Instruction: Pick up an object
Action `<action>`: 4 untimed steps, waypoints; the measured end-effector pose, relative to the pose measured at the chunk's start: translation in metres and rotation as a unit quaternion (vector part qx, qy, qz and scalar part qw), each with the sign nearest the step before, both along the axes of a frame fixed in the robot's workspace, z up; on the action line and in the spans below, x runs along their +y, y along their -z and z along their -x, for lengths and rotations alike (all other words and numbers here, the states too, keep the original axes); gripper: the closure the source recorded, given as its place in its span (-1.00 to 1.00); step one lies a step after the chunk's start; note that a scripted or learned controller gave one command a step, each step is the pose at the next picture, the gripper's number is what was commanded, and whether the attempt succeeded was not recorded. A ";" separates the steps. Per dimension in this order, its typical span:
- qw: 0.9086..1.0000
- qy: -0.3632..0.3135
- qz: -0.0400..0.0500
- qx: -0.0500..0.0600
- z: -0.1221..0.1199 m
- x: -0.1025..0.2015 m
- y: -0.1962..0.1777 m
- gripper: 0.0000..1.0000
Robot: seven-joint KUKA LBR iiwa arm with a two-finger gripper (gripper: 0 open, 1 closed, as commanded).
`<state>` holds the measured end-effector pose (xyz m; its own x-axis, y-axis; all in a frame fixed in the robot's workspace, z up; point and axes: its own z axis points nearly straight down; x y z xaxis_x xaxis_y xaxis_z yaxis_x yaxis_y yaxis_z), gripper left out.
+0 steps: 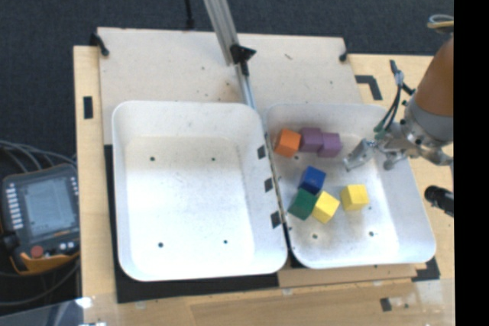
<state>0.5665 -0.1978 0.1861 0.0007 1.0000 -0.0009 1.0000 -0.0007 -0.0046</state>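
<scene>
The right bin (pixel 409 237) holds several small blocks. An orange cube (pixel 288 142) and two purple blocks (pixel 312 139) (pixel 329 143) lie in a row near its far left. Closer to the front sit a blue cube (pixel 312 179), a green cube (pixel 302 204) and two yellow cubes (pixel 326 207) (pixel 354 197). My gripper (pixel 373 158) hangs over the right bin's far right part, to the right of the purple blocks and above the right-hand yellow cube. Its fingers (pixel 356 158) stand apart with nothing between them.
The left bin (pixel 122 164) lies beside the right one, their rims meeting at the middle. A slanted aluminium post (pixel 218 4) rises from behind the bins. A teach pendant (pixel 42 210) rests off the bench at the left.
</scene>
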 end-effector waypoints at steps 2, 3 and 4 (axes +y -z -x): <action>1.000 0.001 0.001 -0.004 0.008 0.001 0.089 -1.00; 1.000 0.004 0.001 -0.007 0.007 0.000 0.076 1.00; 1.000 0.001 0.001 -0.006 -0.001 -0.010 0.018 1.00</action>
